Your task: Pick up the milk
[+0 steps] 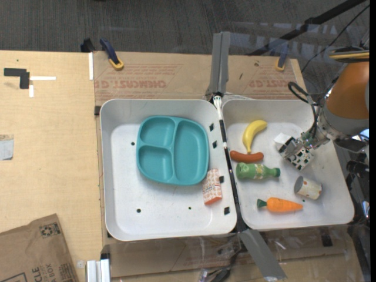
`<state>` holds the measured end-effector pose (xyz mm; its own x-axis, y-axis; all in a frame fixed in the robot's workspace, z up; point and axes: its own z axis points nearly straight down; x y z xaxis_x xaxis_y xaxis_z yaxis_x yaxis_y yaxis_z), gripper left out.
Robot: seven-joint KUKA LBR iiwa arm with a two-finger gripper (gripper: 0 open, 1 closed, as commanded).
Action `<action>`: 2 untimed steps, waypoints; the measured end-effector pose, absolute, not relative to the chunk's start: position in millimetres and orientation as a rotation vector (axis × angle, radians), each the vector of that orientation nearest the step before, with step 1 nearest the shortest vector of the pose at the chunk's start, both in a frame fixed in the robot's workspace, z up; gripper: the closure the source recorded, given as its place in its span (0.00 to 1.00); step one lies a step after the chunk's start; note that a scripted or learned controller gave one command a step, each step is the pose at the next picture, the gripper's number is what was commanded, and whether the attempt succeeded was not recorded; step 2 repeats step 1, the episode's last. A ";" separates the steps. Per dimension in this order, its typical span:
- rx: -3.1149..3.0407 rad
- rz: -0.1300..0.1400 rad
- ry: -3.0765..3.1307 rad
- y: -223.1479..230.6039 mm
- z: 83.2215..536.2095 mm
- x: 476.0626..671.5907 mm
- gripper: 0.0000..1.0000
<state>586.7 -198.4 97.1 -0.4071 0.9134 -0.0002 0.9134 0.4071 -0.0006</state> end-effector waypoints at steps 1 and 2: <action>-1.748 0.002 -2.609 -173.5 187.9 613.4 1.00; -1.748 0.002 -2.609 -173.5 187.9 613.4 1.00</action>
